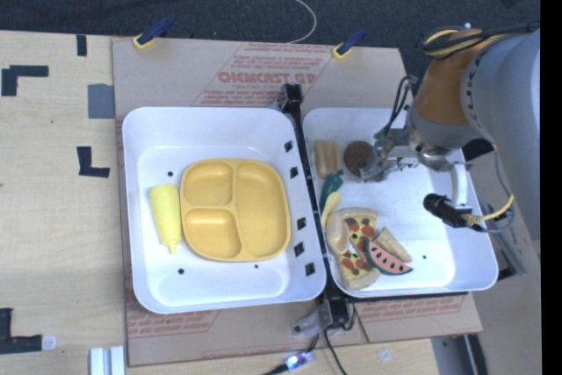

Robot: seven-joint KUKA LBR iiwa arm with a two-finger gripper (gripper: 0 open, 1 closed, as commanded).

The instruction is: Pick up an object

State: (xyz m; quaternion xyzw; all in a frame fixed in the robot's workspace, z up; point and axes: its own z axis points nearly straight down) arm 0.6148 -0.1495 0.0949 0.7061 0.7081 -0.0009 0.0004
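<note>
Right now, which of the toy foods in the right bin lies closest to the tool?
The round brown piece, just left of the tool. The tan bread-like piece, pizza slice and watermelon slice lie farther off.

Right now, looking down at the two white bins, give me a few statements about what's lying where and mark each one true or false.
1. The yellow divided plastic plate lies in the left white bin. True.
2. The yellow squeeze bottle lies in the right white bin. False: it lies in the left bin, beside the plate.
3. The toy pizza slice and the toy watermelon slice lie together in the right bin. True.
4. The claw is over the plate. False: it is in the right bin, by the round brown object.
5. The tan oblong block sits on the plate. False: it lies in the right bin.
</note>
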